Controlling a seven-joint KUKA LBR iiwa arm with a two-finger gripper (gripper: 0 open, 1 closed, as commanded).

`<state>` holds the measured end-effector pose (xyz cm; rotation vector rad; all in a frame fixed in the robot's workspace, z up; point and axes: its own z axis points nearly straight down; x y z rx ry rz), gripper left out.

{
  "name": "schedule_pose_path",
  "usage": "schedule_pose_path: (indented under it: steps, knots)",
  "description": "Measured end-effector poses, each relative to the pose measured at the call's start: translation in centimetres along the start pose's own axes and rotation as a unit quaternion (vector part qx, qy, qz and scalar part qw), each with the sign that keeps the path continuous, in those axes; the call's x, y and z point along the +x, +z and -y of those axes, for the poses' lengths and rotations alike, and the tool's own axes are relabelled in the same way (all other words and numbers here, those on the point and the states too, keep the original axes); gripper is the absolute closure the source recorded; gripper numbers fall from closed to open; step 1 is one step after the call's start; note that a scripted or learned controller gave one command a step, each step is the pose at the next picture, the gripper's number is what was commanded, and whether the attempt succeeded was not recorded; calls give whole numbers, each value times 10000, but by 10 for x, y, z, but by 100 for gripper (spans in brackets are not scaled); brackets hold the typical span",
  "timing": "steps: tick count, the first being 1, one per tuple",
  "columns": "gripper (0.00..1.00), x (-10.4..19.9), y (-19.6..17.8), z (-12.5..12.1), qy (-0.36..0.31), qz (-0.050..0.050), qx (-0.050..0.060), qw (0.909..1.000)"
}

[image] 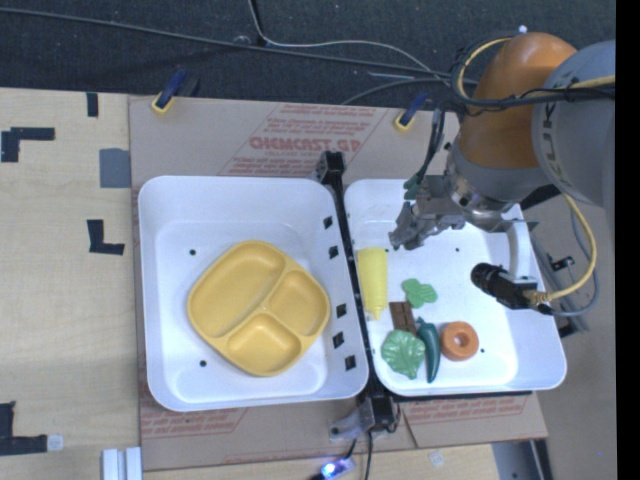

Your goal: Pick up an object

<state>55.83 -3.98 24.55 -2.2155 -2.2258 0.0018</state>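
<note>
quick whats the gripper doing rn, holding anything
gripper: above the right bin, just beyond the yellow corn; nothing seen held, and open or closed cannot be told.

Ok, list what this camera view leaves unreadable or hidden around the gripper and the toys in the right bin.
- Gripper: small and dark against the arm; finger state unreadable in the camera view.
- Brown piece: partly covered by the green leafy toy and the dark green pepper; its identity is unclear.
- Right bin: its upper right corner is hidden under the arm's wrist and cables.
- Printed red text on the cardboard: too blurred to read fully.
</note>
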Motion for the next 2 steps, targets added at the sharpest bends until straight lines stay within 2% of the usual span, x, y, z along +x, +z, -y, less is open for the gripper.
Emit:
schedule_pose_path:
  steps: [1, 2]
  knots:
    - [100, 43, 5, -27, -3, 4, -6, 10000]
    - [100, 93, 21, -43, -5, 0, 4, 10000]
